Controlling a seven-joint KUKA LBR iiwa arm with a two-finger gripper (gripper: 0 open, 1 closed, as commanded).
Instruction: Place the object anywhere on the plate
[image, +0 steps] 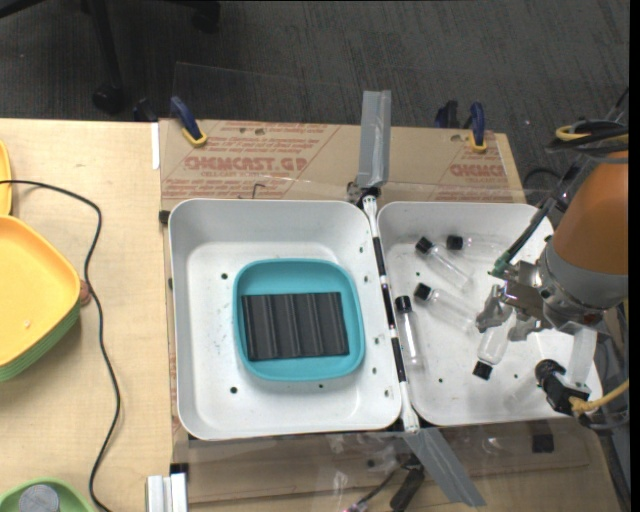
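Now: arm (590, 240) low over right bin (440, 390) | jaws (497, 325) gripping clear tube (492, 347)

Robotics lab bench: two white bins (190, 330) clamped onto cardboard sheet (300, 160), loose cable (100, 300), office-chair base (130, 60) on carpet behind.

Far left of the gripper, yellow dishes (30, 300) are stacked beside a black cable (97, 330); behind it, what seems cardboard (270, 160) is clamped.
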